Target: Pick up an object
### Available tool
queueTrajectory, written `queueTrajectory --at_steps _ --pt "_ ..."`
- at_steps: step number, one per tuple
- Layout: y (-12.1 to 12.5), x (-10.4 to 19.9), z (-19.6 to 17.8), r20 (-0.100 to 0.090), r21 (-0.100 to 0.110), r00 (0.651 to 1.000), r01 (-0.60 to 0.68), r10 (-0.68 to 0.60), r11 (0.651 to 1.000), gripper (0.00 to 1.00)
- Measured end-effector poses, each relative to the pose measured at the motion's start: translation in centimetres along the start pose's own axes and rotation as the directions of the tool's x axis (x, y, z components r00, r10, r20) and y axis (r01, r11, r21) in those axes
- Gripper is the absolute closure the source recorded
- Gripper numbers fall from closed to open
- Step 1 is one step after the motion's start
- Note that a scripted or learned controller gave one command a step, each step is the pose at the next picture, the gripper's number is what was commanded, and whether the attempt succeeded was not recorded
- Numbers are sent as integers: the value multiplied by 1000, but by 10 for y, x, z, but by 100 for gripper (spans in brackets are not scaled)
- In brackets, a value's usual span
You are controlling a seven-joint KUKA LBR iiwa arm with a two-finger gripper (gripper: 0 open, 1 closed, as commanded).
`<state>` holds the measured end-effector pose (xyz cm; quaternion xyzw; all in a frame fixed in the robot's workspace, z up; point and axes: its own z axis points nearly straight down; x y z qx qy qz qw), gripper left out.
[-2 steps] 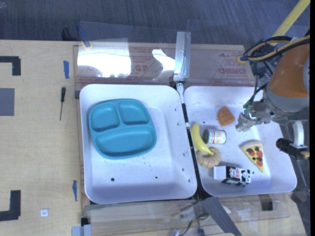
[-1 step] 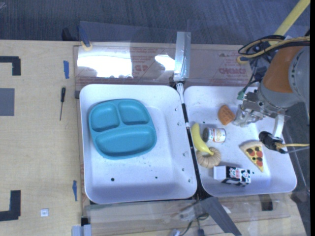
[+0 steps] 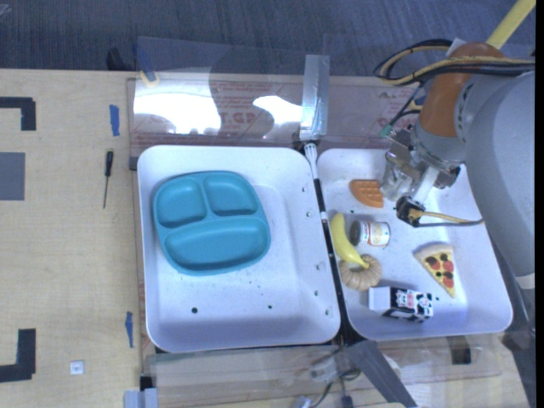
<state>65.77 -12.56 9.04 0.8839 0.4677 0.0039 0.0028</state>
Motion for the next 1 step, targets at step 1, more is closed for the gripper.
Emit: queueTrajectory --at_steps 1 --pt "-22 -23 3 5 7 934 -356 356 934 100"
